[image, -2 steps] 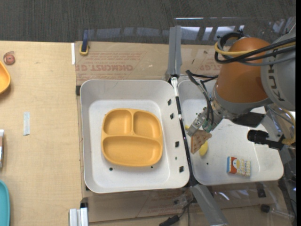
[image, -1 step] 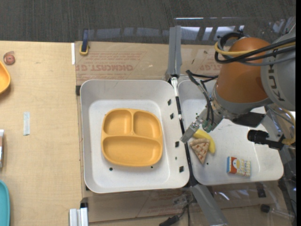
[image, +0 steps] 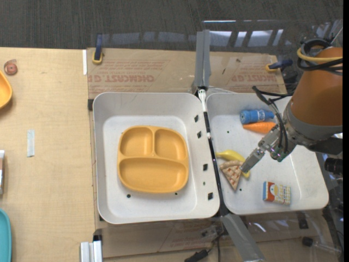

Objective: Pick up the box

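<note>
Camera view: tool (image: pixel 250 164) hovers left of box (image: pixel 277 192).

Single fixed camera mounted above counter (image: pixel 43 119), facing down at slant. Medium distance: both white bins (image: pixel 103 146) fully in frame, side by side, centre and right. Arm (image: pixel 319 102) enters from right edge. Dark floor across top of frame.

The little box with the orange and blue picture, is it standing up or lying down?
Lying down. The small white cardboard box rests flat on the right white bin floor, its printed face up, apart from the gripper.
</note>
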{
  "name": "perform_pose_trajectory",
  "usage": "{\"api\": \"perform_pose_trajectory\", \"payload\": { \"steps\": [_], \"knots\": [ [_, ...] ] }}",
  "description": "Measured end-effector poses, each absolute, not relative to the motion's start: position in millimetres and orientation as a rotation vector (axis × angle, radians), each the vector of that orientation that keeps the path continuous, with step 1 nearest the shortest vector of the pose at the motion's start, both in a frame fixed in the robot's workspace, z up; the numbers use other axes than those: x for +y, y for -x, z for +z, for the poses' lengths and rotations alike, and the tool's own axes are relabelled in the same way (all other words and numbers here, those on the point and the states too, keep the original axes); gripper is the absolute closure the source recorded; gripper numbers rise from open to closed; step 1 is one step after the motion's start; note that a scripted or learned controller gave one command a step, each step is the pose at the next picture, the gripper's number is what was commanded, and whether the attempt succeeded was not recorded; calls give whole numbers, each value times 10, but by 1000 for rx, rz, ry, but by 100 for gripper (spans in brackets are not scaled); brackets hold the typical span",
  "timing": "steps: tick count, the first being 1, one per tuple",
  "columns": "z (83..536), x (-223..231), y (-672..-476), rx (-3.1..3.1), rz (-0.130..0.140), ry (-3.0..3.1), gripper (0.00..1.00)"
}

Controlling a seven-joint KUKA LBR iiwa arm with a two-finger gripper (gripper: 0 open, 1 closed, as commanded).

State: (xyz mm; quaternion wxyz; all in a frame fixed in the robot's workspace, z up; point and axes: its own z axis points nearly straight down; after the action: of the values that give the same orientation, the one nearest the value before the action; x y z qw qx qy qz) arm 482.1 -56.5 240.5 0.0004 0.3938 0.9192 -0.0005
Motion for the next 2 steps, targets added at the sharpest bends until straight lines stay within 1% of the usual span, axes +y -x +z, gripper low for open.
{"api": "perform_pose_trajectory", "payload": {
  "steps": [1,2],
  "knots": [
    [1545,-1414,-4769,2685,-2,-1635,0],
    [963,-1998,-4799,2703,4,-1587,0]
  ]
}}
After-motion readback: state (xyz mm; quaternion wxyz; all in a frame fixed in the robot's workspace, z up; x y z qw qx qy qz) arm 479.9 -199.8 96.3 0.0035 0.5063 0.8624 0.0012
